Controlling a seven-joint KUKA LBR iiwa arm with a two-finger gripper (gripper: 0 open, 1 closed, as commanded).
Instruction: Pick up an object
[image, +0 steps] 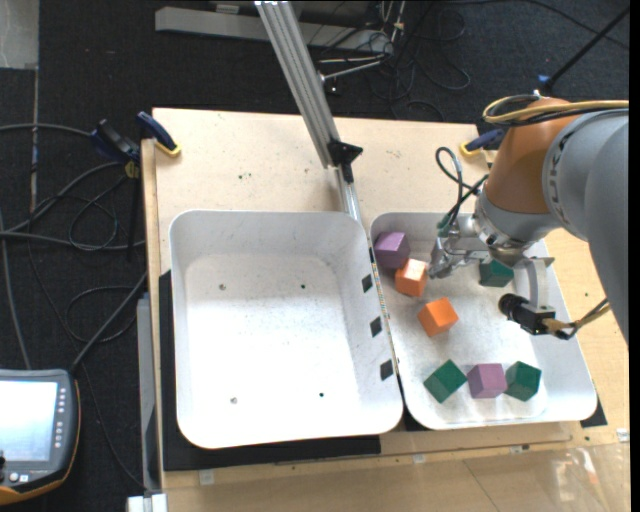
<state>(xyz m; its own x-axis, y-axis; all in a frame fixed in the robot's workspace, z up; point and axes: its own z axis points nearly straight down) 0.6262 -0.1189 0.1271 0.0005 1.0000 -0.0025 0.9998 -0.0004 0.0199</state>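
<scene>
Three blocks sit nearest the camera, well clear of the gripper (447, 252) and toward the near rim of the right bin (575, 400): a dark green cube (445, 381), a purple cube (487, 380) touching or almost touching it, and a second green cube (523, 380) just beside that. None of them is being handled.

Farther in, an orange cube (438, 316) lies below and slightly left of the gripper, near it but apart. Closer still, a smaller orange block with a pale top face (411, 277) sits just left of the gripper's tip, close enough that contact cannot be ruled out, though it rests on the bin floor and is not between the fingers. A purple cube (390, 246) lies just beyond that one, to the gripper's left. A green block (495, 272) shows partly under the wrist, on the gripper's right.

The gripper hangs low over the bin, and whether it is open or closed cannot be told from this angle; it shows nothing in its grasp. The left bin (200, 300) lies well off to its left.

As a judgement, the pick is barely begun: the arm has been brought down among the far blocks, and the small orange block looks the likeliest target, but grasping and lifting are not yet done.
</scene>
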